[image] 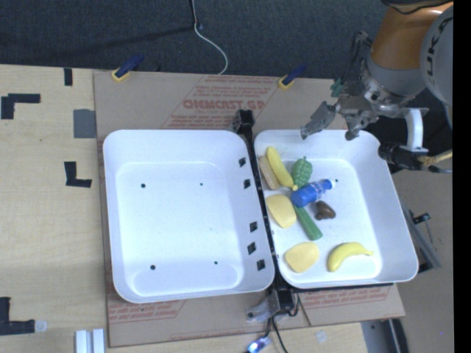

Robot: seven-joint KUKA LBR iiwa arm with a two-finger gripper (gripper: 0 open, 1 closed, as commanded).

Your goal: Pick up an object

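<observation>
My gripper (333,126) hung with its 2 fingers spread apart and holding nothing, above the right bin's (397,219) far rim. The nearest object, a yellow banana (278,168), lay below-left of it, long axis running toward the bin's near-right corner.

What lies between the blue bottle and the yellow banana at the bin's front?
In the camera view, a small brown object lies between the blue bottle and the banana.

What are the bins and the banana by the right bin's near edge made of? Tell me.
Bins: likely moulded plastic, white, smooth, with rounded corners and soft sheen. Banana: probably plastic or rubber toy fruit, uniformly bright yellow with a smooth surface; which of the two cannot be told.
</observation>
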